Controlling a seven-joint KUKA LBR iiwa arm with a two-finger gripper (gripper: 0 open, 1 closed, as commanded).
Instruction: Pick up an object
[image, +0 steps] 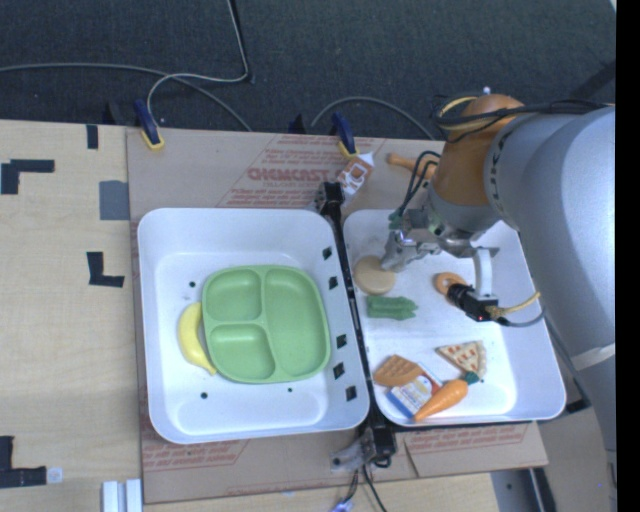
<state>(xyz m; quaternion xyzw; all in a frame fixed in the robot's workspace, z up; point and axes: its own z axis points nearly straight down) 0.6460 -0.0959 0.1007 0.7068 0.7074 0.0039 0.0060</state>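
Tan and round, lying in the right bin (520, 395) just below-left of the hand (398, 250) and just above the green toy (390, 308): the cookie (374, 276), nearest pick; hand's opening too blurred to tell.

tan round cookie (374, 277), lying flat at right bin's (530, 395) left wall, just above a green leafy piece (391, 308).

A pale wooden bench (60, 330) carries a brown cardboard sheet (250, 175) held by blue clamps (150, 128). Black tape marks (100, 270) dot the wood. Beyond lies dark carpet (350, 50), crossed by thin cables (200, 75).
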